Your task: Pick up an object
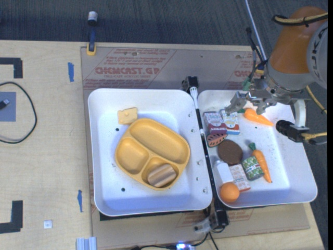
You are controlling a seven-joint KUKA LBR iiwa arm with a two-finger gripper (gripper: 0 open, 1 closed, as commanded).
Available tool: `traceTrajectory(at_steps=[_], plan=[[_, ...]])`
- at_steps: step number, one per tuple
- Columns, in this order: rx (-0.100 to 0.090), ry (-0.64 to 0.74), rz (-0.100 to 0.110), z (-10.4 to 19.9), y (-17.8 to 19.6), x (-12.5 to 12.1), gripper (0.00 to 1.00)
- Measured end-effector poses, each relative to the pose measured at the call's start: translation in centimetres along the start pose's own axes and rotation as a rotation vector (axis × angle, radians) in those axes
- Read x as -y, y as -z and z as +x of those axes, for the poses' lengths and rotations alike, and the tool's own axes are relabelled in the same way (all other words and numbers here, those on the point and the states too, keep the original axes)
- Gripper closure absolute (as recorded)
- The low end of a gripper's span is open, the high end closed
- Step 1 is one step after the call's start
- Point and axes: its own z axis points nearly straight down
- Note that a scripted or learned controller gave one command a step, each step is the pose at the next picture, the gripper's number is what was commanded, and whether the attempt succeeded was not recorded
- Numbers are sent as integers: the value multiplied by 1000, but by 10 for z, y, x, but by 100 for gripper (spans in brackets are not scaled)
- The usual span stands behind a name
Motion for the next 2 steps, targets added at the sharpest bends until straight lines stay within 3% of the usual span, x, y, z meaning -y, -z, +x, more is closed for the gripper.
traceTrajectory(at_steps=[1, 2], plan=[[2, -2, -3, -48, -105, 59, 0], [1, -2, -9, -47, -94, 57, 100]])
